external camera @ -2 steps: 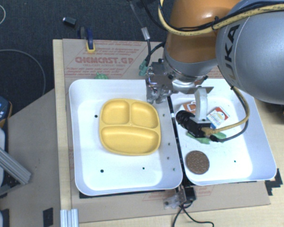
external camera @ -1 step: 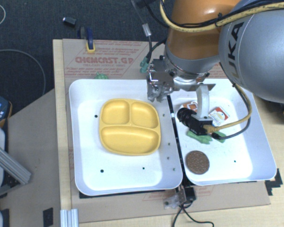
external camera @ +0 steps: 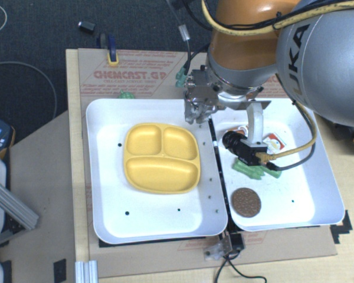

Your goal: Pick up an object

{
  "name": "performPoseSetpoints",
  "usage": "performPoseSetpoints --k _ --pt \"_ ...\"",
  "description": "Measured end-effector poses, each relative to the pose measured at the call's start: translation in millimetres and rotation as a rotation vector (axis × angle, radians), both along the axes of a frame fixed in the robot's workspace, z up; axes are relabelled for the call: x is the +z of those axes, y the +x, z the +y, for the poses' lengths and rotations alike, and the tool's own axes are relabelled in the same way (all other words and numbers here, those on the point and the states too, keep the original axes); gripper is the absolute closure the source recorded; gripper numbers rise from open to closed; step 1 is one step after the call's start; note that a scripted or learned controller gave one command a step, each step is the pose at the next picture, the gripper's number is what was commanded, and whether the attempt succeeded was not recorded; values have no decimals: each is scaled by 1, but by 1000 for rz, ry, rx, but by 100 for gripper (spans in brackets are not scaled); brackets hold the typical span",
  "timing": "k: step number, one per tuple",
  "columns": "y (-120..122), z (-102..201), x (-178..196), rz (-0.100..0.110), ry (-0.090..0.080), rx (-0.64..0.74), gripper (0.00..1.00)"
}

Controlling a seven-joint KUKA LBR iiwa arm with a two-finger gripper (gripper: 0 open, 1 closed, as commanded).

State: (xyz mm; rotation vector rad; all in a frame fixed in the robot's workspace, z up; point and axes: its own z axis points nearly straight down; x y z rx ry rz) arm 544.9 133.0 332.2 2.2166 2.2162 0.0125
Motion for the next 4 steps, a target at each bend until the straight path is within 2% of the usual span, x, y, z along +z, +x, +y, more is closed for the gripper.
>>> performPoseSetpoints --k 3,4 --pt "1 1 31 -8 0 2 100" --pt "-60 44 107 3 5 8 100"
